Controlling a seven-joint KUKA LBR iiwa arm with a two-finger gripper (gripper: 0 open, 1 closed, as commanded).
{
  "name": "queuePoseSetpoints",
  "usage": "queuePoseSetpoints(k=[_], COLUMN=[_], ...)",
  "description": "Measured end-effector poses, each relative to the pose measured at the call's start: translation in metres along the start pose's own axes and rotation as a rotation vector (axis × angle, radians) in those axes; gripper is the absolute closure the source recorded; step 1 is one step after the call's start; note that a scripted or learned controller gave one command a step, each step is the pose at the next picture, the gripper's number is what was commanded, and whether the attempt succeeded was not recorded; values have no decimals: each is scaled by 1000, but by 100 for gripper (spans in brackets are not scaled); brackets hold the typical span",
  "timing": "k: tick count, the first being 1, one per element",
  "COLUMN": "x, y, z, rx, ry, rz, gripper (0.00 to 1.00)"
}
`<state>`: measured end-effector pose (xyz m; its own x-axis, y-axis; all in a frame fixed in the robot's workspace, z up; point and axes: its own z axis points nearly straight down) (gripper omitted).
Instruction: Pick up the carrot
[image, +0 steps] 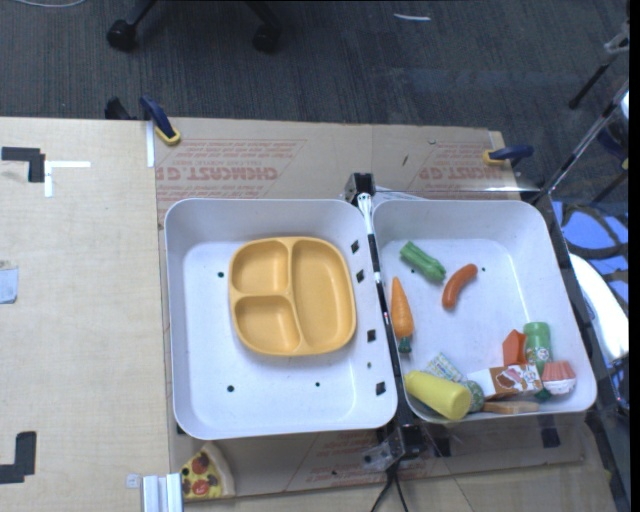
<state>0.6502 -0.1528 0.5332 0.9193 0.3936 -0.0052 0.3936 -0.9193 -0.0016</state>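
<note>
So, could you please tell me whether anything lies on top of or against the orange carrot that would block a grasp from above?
Nothing visible covers the orange toy carrot. It lies along the left wall of the right-hand white bin, green tip toward the camera. The green toy vegetable and the orange-red sausage lie apart from it. Only that wall crowds one side.

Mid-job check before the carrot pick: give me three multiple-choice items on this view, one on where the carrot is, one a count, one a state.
1. Where does the carrot lie?
A. In the yellow plate
B. In the right bin, by its left wall
C. On the cardboard outside the bins

2. How many compartments has the yellow plate?
A. Two
B. Three
C. Four

3. How does the carrot lie?
A. Flat on the bin floor
B. Propped upright on its leaf end
C. Under the yellow bottle

Key: 1 B, it lies along the left wall of the right bin; 2 B, ridges divide three sections; 3 A, it rests lengthwise, apart from the yellow bottle.
</note>
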Motion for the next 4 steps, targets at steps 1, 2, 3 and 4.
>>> queuePoseSetpoints(k=[1, 2, 3, 4], x=[3, 5, 5, -1], y=[-7, -8, -8, 3], z=[10, 3, 4, -6], rx=[2, 3, 3, -1], ry=[-1, -4, -4, 2], rz=[-36, -42, -43, -52], gripper=[0, 100, 0, 0])
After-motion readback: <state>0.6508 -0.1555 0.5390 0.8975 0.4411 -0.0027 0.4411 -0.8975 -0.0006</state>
